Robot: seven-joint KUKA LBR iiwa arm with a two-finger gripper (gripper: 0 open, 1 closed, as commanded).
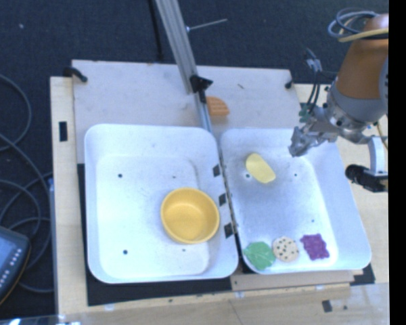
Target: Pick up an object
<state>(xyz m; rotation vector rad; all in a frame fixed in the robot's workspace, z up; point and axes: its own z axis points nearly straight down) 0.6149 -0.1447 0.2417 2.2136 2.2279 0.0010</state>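
Note:
The right bin holds a pale yellow lump near its far left. Along its near edge lie a green piece, a round speckled cookie and a purple piece. A yellow bowl sits in the left bin. My gripper hangs over the far right corner of the right bin, to the right of the yellow lump and apart from it. Nothing shows between its fingertips.
A slanted metal post rises from the seam between the bins at the back. An orange object lies on the bench behind the bins. Cables run over the dark floor at left.

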